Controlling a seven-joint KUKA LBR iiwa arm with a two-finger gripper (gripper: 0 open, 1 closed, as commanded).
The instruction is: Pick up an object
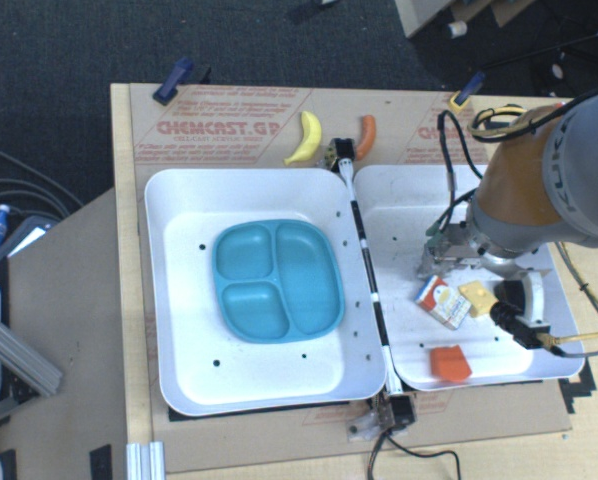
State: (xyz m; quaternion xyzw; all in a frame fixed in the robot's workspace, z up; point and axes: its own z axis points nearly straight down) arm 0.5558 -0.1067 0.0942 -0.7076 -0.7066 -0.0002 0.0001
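Observation:
The right bin holds a small red and white carton, a pale yellow cheese-like wedge beside it, and an orange block near the front wall. My gripper hangs low over the bin, just above the carton's far left end. The grey arm with its orange band comes in from the right and covers the gripper's upper part.
The left bin holds a blue three-compartment plate. Behind the bins, a toy banana and an orange toy lie on the board. Clamps sit between the bins at back and front.

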